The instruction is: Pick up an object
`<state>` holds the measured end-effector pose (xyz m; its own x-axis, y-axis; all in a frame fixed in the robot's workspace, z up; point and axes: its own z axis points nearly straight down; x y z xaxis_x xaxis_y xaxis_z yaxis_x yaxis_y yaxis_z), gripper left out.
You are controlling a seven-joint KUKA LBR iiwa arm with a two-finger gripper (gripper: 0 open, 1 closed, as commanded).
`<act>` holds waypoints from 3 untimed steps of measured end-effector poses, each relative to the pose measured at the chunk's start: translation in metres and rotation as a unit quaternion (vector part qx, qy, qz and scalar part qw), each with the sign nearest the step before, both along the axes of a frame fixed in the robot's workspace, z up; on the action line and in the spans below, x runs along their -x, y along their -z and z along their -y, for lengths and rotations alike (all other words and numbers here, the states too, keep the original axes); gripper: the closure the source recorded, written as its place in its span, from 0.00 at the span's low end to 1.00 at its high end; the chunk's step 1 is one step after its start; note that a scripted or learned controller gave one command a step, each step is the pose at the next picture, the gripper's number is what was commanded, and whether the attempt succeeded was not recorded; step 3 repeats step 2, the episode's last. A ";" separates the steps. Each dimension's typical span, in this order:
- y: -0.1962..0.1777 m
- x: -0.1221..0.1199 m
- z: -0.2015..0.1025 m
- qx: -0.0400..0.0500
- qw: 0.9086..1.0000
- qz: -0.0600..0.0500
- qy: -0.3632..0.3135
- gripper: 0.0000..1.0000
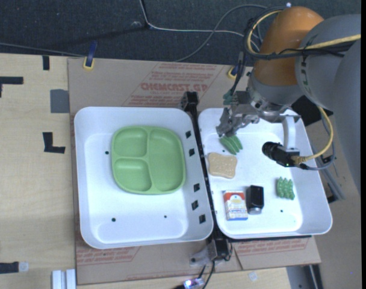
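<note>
Grey arm (orange band, seemingly yellow cables)

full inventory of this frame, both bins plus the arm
left bin: 1, white, left half of bench
divided plate: 1, light green, middle of left bin
right bin: 1, white, right half of bench
green leafy item: 1, green, top left of right bin, just below gripper
sponge-like pad: 1, tan, left side of right bin
small box: 1, red and white, near front edge
black block: 1, black, right of small box
green bumpy piece: 1, green, right side
arm: 1, grey with orange band
gripper: 1, over green leafy item
</note>
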<state>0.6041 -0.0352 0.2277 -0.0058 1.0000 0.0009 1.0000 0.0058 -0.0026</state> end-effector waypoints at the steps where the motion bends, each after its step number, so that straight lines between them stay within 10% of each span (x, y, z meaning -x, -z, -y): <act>1: 0.012 -0.005 -0.055 0.001 1.000 0.000 0.001 1.00; 3: 0.002 -0.002 -0.106 0.000 1.000 0.001 0.000 1.00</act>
